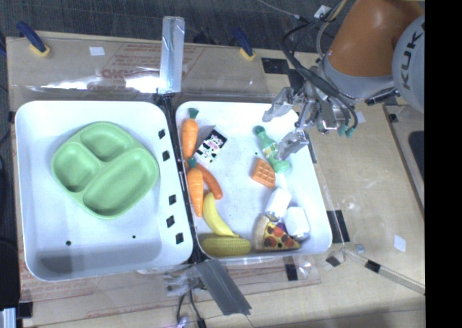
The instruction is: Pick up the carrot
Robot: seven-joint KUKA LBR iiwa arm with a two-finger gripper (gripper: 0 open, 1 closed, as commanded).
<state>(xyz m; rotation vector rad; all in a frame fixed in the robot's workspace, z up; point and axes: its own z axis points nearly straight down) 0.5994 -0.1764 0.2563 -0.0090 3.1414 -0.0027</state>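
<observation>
Two carrots lie along the left wall of the right bin (317, 175). One carrot (189, 136) is near the back left corner with its green top pointing away. The second carrot (195, 189) lies just in front of it. My gripper (286, 127) hovers over the bin's back right part, far to the right of both carrots. It is open, with nothing between its fingers. Its nearer fingertip (293, 144) is close beside a green bottle (268, 144).
The right bin also holds a cow-patterned block (211, 146), an orange-red sausage (210, 181), a waffle piece (263, 173), a banana (216, 217), a corn cob (225, 246), a pizza slice (275, 236) and a white bottle (279, 201). A green divided plate (105, 167) sits in the left bin.
</observation>
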